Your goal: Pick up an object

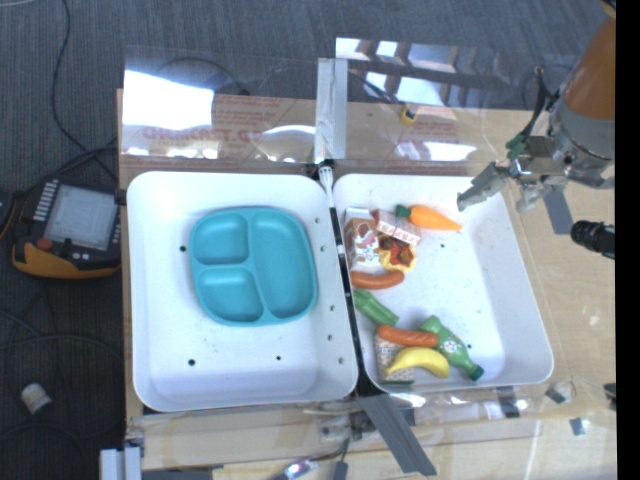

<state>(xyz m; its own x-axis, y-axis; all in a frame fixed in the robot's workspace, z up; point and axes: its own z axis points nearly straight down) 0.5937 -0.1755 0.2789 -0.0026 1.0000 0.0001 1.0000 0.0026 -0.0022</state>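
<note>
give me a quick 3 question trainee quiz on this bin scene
1. True or false: the blue divided plate lies in the left bin.
2. Which lies nearest the right bin's near edge? A) carrot B) banana C) sausage
3. Fill in: the end effector hovers at the right bin's ____ corner as seen by the camera.

Key: 1 true; 2 B; 3 upper right.

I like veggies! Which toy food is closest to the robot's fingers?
The carrot, at the right bin's top, just below the fingers. The other foods lie lower.
</note>
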